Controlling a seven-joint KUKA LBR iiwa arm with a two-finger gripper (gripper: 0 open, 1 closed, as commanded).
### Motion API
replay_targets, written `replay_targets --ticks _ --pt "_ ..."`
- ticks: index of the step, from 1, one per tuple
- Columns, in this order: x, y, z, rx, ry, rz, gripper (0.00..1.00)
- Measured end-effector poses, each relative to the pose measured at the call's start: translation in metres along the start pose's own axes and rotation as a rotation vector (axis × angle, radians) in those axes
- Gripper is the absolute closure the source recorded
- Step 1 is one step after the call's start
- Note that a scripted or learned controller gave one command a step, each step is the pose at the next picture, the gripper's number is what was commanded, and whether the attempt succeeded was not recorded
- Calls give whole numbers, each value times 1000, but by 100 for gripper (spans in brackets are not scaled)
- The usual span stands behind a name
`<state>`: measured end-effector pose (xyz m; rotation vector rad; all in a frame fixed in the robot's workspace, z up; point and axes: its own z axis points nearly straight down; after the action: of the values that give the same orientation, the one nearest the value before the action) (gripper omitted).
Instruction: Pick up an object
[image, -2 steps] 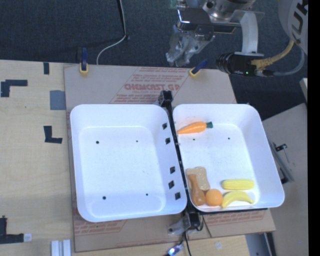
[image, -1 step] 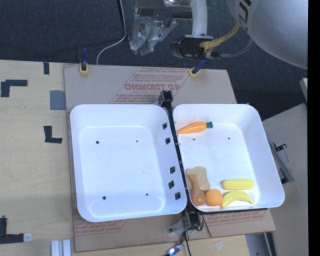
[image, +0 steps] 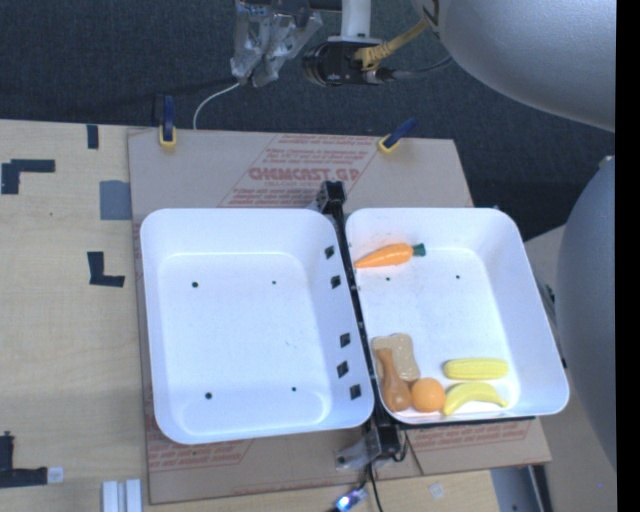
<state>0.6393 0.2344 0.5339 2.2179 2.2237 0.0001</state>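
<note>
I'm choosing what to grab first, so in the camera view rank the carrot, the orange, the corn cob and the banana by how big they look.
1. carrot, the longest
2. corn cob and banana: these look about alike, so I won't rank one over the other
3. orange, the smallest

All lie in the right bin.

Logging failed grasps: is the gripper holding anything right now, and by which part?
Nothing held: the gripper is up above the bench, nothing between its fingers. The carrot lies in the right bin.

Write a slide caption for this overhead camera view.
Right bin holds a carrot, corn cob, banana, orange and a tan toy, beside the left bin.
</note>
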Motion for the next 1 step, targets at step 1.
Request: replay_targets --ticks 1 --pt "-1 -1 -10 1 -2 0 100"
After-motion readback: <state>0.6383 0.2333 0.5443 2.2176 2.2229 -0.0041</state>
